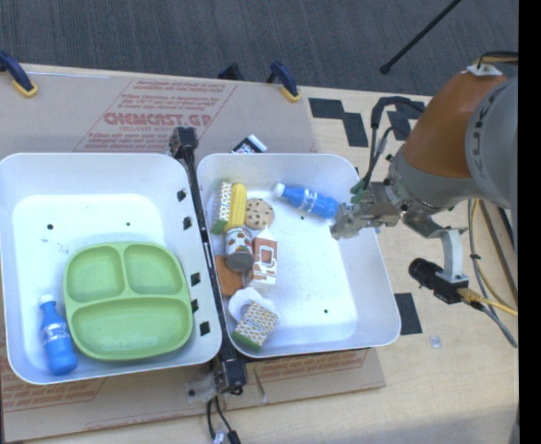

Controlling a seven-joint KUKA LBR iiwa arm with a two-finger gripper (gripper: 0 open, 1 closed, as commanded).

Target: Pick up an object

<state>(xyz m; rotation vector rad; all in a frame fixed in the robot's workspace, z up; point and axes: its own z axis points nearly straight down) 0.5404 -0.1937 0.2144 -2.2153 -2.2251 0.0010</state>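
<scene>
My gripper [342,227] hangs over the right bin's [367,289] right side, just right of and below a blue bottle [309,201] lying near the bin's back. Nothing shows between the gripper and the bin floor. Along the bin's left wall lie a corn cob [237,205], a cookie [259,214], a small jar [239,246], a red and white carton [264,260] and a patterned cup [255,322]. The left bin [20,192] holds a green divided plate [128,300] and a second blue bottle [56,338].
A black divider with clips [192,213] runs between the two bins. The right bin's middle and right floor is bare white. Cardboard [159,109] lies under the bins, with blue clamps at its back edge.
</scene>
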